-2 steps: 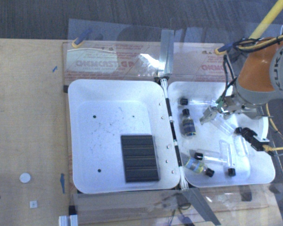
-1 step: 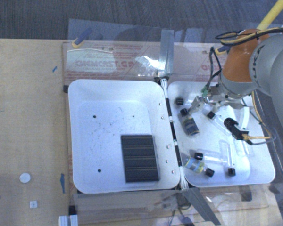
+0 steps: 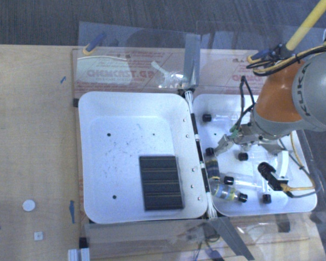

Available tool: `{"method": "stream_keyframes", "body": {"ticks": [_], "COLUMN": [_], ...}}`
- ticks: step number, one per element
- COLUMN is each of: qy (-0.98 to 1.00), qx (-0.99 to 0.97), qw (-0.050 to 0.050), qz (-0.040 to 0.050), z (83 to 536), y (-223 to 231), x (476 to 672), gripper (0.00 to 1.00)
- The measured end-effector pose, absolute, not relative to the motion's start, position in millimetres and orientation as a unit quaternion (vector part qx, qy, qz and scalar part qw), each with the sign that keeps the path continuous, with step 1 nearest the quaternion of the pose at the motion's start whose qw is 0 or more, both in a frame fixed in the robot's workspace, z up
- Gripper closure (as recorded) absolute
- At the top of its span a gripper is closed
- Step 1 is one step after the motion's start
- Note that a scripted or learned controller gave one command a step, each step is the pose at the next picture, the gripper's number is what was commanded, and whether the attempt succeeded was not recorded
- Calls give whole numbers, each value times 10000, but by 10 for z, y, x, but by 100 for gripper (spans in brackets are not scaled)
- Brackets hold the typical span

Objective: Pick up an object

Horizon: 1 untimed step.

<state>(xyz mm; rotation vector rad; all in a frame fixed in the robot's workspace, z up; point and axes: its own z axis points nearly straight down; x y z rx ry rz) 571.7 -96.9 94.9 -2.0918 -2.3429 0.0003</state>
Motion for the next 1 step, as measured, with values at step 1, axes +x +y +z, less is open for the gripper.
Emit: {"method": "stream_keyframes", "body": {"ticks": [1], "qy": [-7615], "qx": [-6482], "qw": [-15], "qz": [-3], "z": [1976], "y": [-1314], "x": [5927], "gripper": [0]}}
